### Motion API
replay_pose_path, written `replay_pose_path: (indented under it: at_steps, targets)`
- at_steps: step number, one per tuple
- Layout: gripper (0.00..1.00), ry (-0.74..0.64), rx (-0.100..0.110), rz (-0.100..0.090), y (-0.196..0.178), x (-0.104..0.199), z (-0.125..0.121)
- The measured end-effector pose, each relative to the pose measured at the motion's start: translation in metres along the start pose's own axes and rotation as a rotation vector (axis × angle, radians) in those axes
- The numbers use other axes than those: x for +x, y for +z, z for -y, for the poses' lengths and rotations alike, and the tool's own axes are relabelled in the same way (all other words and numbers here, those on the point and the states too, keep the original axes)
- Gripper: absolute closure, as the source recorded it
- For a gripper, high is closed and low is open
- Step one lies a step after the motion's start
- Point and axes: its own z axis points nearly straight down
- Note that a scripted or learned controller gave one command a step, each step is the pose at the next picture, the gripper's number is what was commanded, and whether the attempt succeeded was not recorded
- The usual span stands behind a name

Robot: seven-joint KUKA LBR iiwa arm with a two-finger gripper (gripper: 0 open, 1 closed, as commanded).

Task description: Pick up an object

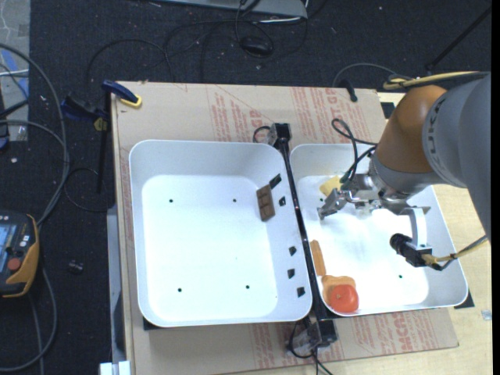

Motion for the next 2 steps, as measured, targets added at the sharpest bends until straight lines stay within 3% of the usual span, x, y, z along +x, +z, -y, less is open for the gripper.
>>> replay_pose_path:
  at_steps: [1,2]
  targets:
    - [1.0,0.0,-0.001,0.0,-0.011,0.0,0.0]
    - [1.0,0.0,-0.004,0.001,-0.056,-0.002,-0.008]
